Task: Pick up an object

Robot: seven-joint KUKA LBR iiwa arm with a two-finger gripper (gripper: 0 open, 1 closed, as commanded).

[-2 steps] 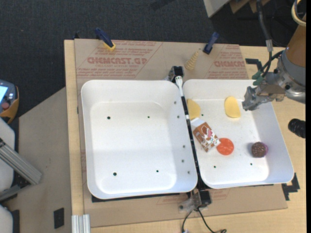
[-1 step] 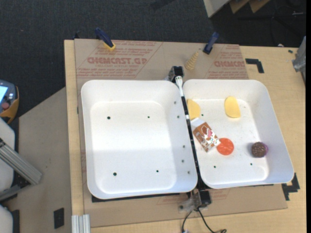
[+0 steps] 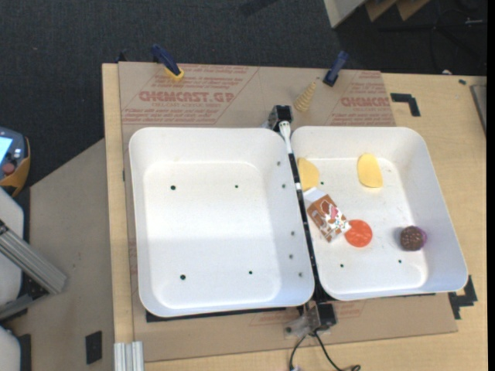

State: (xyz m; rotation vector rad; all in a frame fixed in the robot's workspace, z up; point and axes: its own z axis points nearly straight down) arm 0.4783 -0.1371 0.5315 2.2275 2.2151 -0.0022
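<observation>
The right bin (image 3: 433, 207) holds several small objects. A yellow piece (image 3: 370, 171) lies toward its back. Another yellow piece (image 3: 308, 174) rests against the bin's left wall. A red and white packet (image 3: 326, 217) lies near the middle, touching an orange-red disc (image 3: 358, 234) on its right. A dark purple round object (image 3: 412, 238) sits near the right wall.
The left bin (image 3: 155, 207) sits beside the right one on a cardboard sheet (image 3: 201, 95). Two blue clamps (image 3: 167, 62) (image 3: 336, 68) hold the sheet's far edge. A cable (image 3: 309, 346) trails off the front edge between the bins.
</observation>
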